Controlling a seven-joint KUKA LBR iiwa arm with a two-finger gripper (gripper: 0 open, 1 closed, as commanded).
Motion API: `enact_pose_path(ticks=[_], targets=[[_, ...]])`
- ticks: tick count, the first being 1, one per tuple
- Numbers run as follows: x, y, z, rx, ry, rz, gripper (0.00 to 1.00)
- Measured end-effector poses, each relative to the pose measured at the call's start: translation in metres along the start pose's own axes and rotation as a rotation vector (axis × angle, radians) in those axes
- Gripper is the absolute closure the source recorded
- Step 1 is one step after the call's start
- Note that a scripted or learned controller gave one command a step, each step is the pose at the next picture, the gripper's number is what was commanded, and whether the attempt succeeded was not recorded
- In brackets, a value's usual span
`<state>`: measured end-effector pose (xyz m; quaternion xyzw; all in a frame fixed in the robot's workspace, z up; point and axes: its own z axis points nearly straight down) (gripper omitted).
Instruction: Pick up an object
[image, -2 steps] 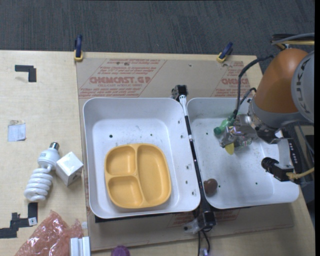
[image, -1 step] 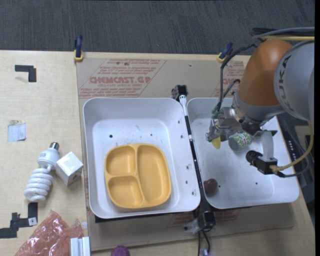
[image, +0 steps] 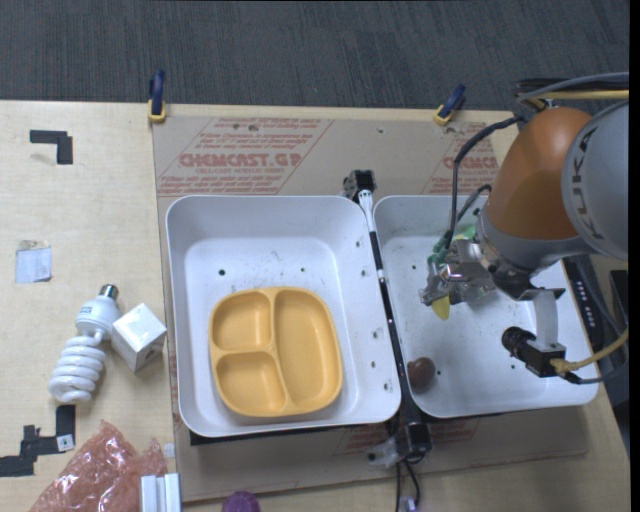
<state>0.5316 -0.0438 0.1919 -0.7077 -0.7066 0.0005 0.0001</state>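
Pincer (image: 445, 290) at centre-right of frame, over right bin (image: 480, 395); something yellow-green (image: 441, 306) sits at fingertips, looks pinched but too small to confirm, so finger state: cannot tell. Small brown object (image: 421, 372) lies loose on bin floor, lower left of that bin, near pincer but apart. Left bin (image: 190, 300) carries yellow divided tray (image: 275, 352). Step, my read: grasp or early lift. Next move calls for straight rise to verify item comes along.
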Motion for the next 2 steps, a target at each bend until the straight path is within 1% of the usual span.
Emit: enact_pose_path(ticks=[1, 2], targets=[[-0.070, -0.041, -0.010, -0.001, 0.000, -0.001, 1.00], [-0.005, -0.053, -0.026, -0.001, 0.000, -0.001, 1.00]])
